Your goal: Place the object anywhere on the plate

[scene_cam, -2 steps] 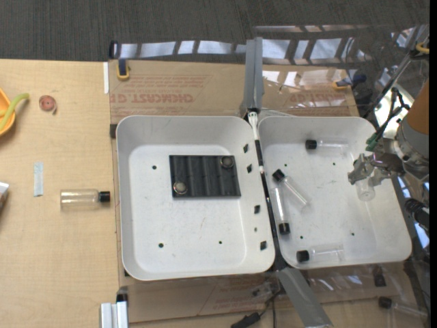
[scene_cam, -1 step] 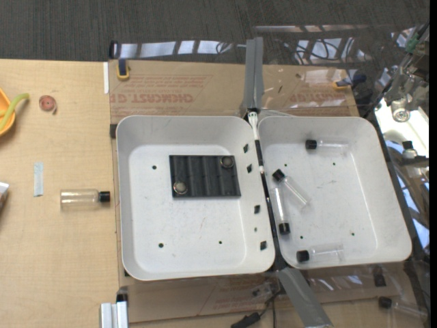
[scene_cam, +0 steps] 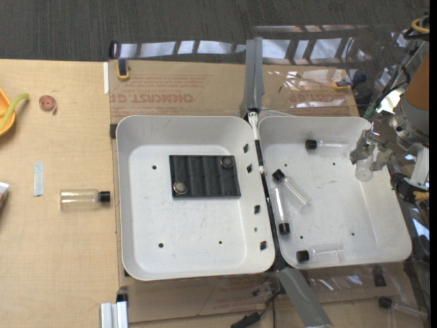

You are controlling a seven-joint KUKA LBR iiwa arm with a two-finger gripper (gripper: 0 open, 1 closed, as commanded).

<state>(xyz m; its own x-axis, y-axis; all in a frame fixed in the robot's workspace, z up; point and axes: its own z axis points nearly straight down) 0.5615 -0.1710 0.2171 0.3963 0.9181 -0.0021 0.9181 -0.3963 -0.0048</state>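
Note:
The dark ridged plate (scene_cam: 205,175) lies flat in the left bin (scene_cam: 136,203), with two small round pieces on it, one at its top right corner and one at its bottom left corner. My gripper (scene_cam: 366,157) hangs over the right side of the right bin (scene_cam: 382,231). It is shut on a clear vial (scene_cam: 364,171) that points downward between the fingers, lifted off the bin floor. The plate is far to the gripper's left, across the divider between the bins.
Several clear vials with black caps lie in the right bin: one at the back (scene_cam: 322,143), two near the left wall (scene_cam: 290,188), one at the front (scene_cam: 321,255). Another vial (scene_cam: 82,197) rests on the wooden bench left of the bins.

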